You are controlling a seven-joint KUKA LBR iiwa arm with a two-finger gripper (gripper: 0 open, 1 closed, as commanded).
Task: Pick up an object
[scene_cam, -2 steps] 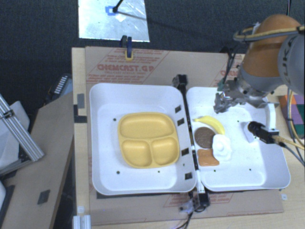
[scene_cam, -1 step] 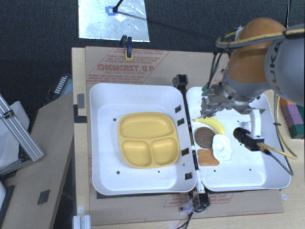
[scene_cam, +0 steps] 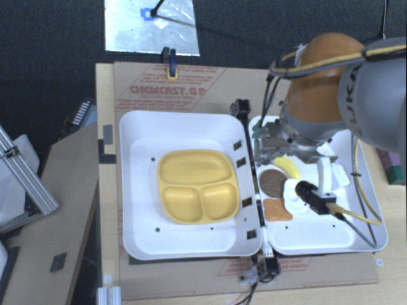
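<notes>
A small curved yellow banana [scene_cam: 287, 168] lay in the right bin [scene_cam: 318, 237], just beside a round brown disc [scene_cam: 273, 183] and an orange slab [scene_cam: 278, 210]. The pincer [scene_cam: 270, 146] hung over it, its state hidden. A smooth yellow three-part tray [scene_cam: 197, 185] filled the left bin [scene_cam: 137, 170].

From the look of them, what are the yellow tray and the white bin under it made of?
The yellow tray looks like moulded plastic with a matte finish: even colour, rounded compartments, soft shading. The white bin seems to be thin formed plastic, smooth and slightly glossy, with rounded corners; the material cannot be confirmed.
</notes>
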